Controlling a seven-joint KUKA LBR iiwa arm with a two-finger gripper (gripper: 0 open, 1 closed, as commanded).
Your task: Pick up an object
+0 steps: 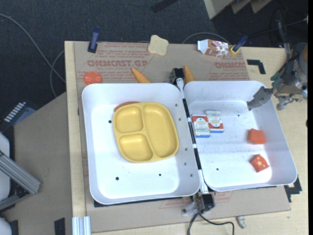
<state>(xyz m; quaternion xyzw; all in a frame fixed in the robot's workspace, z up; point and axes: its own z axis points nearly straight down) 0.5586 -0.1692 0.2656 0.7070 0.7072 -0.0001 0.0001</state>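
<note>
Right now my gripper (257,100) hangs over the far right edge of the right bin (230,177), and I cannot tell how wide it is or whether it has anything. Nothing shows in its grip. I think I could come down in the wrong spot, because the things are small and sit well apart, so I might close on air or bump the bin wall. Two little milk cartons (207,123) lie touching each other near the middle divider. An orange block (256,136) sits nearer to me, and a red-orange block (259,163) lies just past it, both small and chunky.
</note>
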